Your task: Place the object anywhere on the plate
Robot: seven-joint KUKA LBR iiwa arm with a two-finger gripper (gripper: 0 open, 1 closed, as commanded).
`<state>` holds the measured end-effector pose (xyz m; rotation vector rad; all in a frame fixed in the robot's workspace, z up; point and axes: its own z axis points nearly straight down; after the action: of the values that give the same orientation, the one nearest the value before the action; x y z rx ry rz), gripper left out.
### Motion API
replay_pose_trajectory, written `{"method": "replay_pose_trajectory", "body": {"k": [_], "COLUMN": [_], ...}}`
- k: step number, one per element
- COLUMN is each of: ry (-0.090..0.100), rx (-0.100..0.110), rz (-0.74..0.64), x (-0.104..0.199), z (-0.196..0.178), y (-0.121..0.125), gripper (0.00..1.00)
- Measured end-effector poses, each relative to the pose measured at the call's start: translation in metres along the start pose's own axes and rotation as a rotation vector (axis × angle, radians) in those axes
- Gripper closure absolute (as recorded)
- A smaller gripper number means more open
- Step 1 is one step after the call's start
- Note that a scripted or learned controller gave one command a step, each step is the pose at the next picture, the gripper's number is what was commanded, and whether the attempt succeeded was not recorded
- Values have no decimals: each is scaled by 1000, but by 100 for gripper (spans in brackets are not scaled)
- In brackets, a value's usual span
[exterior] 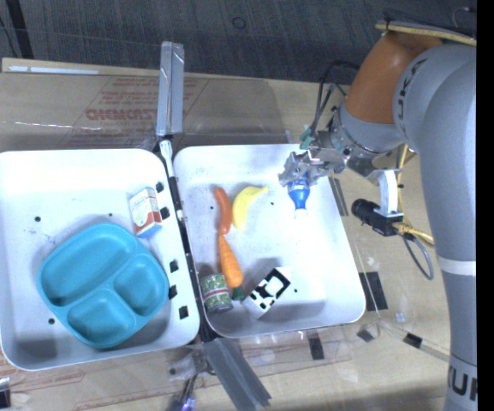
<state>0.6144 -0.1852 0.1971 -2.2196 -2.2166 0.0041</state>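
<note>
The arm (418,118) comes in from the right over the bench (58,101), which bears two white bins side by side. The left bin (24,187) holds a blue plate (101,285) with three compartments, lying toward the bin's near side, and a small red-and-white carton (146,211) just beside the plate's far edge. The right bin (332,255) holds the loose things: a banana (247,202), two carrots, one (223,209) near the banana and one (229,262) nearer the camera, a small can (216,291) in the near left corner, and a black-and-white tag block (269,288) beside it.

The gripper (301,197) hangs over the far right part of the right bin. A small blue piece sits at its tip, but it is too small to tell whether that is a held thing or part of the tool, and whether the fingers are open or closed cannot be made out.

Which object is meant is not clear. By my judgement all are light toys. The banana and carrots look hard and smooth, likely to slip or roll; they are best taken across the middle, at right angles to their length. The can would be gripped across its round sides.
</note>
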Motion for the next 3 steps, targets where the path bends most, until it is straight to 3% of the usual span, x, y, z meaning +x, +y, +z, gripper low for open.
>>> {"method": "replay_pose_trajectory", "body": {"k": [1, 2, 3], "ry": [-1, -1, -2], "rx": [-1, 2, -1], "rz": [-75, 34, 62], "x": [79, 166, 239], "z": [-4, 8, 7], "y": [-90, -139, -126], "gripper": [100, 100, 100]}}
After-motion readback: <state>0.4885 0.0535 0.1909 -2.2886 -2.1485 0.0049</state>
